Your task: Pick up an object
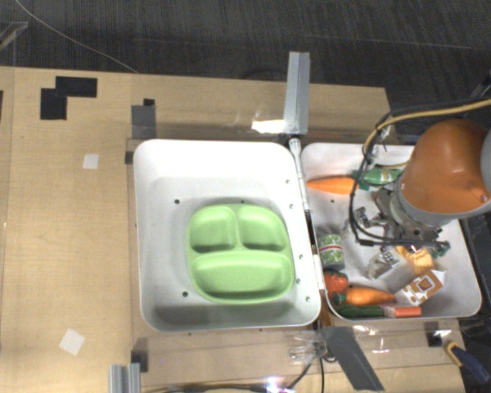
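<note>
Clutter is gathered in the right bin (pixel 471 300), and the arm (pixel 446 166) is posed directly over it, its orange band hiding much of the bin's middle. The gripper (pixel 390 240) is seen below and to the left of that band, amid dark cabling, pointed down into the bin. Whether it is open or closed cannot be told, and nothing is seen held by it.

Several candidates are placed around the gripper. A yellow piece (pixel 421 259) and a small white carton (pixel 420 286) lie just beside it, toward the bin's near right corner; these are judged the nearest. A small can (pixel 331 250) stands to the gripper's left, against the bin's left wall. A carrot (pixel 371 297) is laid below the gripper, its long axis running roughly left to right along the near wall, with a red piece (pixel 335 282) at its left end. A second orange carrot (pixel 332 186) lies well above and left of the gripper, also left to right.

The left bin (pixel 151 219) bears a green divided tray (pixel 240 250), well apart from the gripper.

A short descent toward the yellow piece or carton is judged the likeliest next move.
</note>
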Robot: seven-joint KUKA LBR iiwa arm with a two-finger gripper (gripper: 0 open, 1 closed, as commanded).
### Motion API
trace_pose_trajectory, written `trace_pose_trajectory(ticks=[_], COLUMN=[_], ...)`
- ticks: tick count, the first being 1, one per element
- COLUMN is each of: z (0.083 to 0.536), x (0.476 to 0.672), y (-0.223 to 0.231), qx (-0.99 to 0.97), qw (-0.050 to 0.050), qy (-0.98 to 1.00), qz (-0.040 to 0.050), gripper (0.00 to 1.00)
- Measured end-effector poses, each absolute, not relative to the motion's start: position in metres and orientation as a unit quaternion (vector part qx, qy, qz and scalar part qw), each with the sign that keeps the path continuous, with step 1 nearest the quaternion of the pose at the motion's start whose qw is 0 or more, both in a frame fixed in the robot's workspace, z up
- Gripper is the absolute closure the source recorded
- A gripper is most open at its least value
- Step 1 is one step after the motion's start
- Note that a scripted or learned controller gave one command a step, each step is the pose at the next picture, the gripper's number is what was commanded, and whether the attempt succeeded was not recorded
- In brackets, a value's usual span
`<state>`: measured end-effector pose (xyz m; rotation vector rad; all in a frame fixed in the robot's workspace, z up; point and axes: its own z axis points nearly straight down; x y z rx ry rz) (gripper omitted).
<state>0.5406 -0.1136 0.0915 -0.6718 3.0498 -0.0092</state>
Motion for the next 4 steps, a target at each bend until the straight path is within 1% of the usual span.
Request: trace_pose_trajectory(ticks=[1,2,3,4], z=[0.092,0.092,0.091,0.092], x=[0.556,0.522,0.586,0.536], y=[-0.084,-0.084,-0.083,-0.100], qx=[-0.233,-0.236,-0.377,-0.364], qw=[0.010,0.013,0.008,0.010], qy=[0.972,0.972,0.926,0.931], qz=[-0.0037,-0.0036,-0.0031,-0.0037], gripper=[0.00,0.00,0.00,0.00])
